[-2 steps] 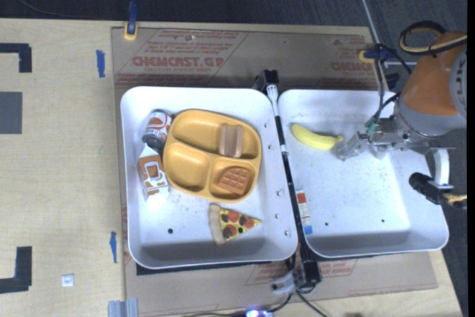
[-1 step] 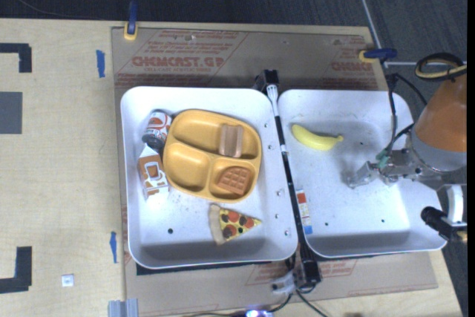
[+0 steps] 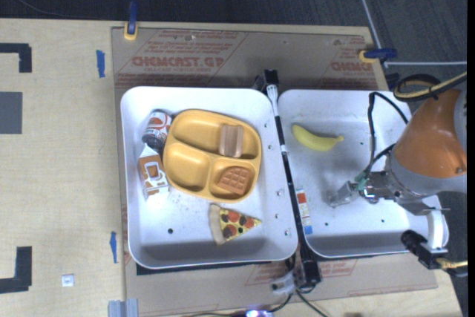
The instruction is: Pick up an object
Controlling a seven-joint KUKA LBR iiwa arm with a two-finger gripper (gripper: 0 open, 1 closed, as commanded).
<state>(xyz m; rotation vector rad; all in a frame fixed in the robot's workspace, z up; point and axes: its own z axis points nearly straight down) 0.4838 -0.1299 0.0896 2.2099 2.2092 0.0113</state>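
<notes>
I saw a yellow banana [image 3: 317, 137] lying flat on its side in the right bin [image 3: 349, 237], near the back left part, its curve bending down.

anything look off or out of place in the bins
Mostly tidy. In the left bin, the small orange and white carton leans against the yellow tray's edge, and the pizza slice lies loose outside the tray. The banana lies alone in the right bin. No spill or damage shows.
</notes>
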